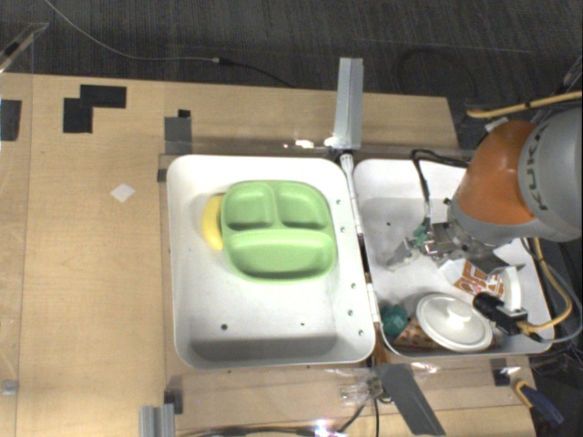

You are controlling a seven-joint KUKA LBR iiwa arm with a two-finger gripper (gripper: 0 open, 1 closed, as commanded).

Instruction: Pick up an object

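Two bins, green tray [276, 228] mid-left bin [187, 271], right bin [387, 185] crowded

Two bins side by side on the bench

The left bin [191, 271] holds a tray with three parts [276, 228], and a banana [211, 223] peeks out from under its left edge. In the right bin [387, 189], a round lid [454, 322] lies near the front, with a small ball [394, 318] just left of it.

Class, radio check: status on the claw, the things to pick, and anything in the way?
Claw low in right bin, nothing seen held. White bowl, teal thing nearby. Green tray over banana, left bin.
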